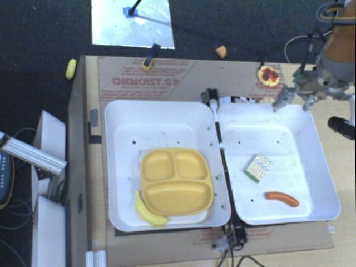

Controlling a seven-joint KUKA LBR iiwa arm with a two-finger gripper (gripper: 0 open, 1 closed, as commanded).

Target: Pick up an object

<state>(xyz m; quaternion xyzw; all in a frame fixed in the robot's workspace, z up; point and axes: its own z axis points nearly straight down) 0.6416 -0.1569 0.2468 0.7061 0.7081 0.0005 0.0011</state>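
In the right bin (311, 149) lie a small green-and-white patterned block (258, 167) near the middle and an orange sausage (281, 199) toward the front. The left bin (119, 127) holds a yellow divided plate (177, 181) with a banana (149, 211) at its front left corner. My gripper (295, 100) hangs over the back right rim of the right bin, well behind the block and the sausage. Its two fingers stand apart, open, with nothing between them.
A small toy pizza (269, 75) lies on the cardboard behind the right bin, just left of the gripper. A blue-and-yellow clamp (150, 56) sits at the cardboard's back edge. An orange bit (221, 51) and a yellow piece (70, 68) lie on the dark floor.
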